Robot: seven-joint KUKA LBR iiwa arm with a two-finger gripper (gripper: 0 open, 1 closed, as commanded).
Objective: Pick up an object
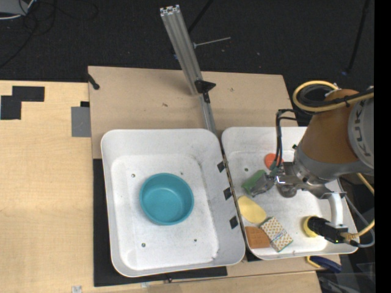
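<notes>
My gripper [273, 184] hangs low over the middle of the right bin [244, 144], under the grey arm with its orange band [330, 136]. Its tip is right at a dark green object [255, 180]; whether the two touch I cannot tell. A small orange-red ball [269, 160] lies just behind the gripper. A pale yellow rounded object [251, 210] rests in front of the green one, near the bin's left wall. A brown block and a patterned box [272, 233] lie together by the front rim.
The left bin [122, 157] holds a teal bowl [167, 198] near its middle. A grey aluminium post [184, 47] slants up behind the bins. The arm's body covers the right part of the right bin.
</notes>
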